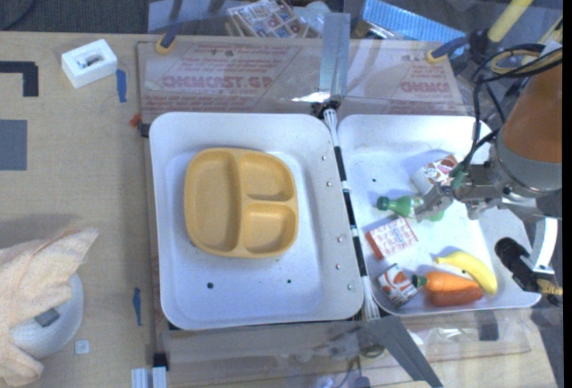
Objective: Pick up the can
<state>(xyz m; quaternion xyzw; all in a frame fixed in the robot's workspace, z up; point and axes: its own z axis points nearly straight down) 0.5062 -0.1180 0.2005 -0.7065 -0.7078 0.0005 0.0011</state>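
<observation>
A red-and-white can [433, 172] lies on its side in the upper middle of the right bin [375, 140]. My gripper [451, 190] reaches in from the right and hangs just right of and below the can, close over its near end. Whether it touches the can is unclear. A green bottle [404, 204] lies directly left of the gripper's tip, its right end hidden under the gripper.
In the right bin's front part lie a red-and-white packet [393, 237], a small red-and-white container [399, 284], a carrot [452, 289] and a banana [470, 269]. A yellow divided plate [239, 201] sits in the left bin [179, 288]. Black cables hang beside the arm.
</observation>
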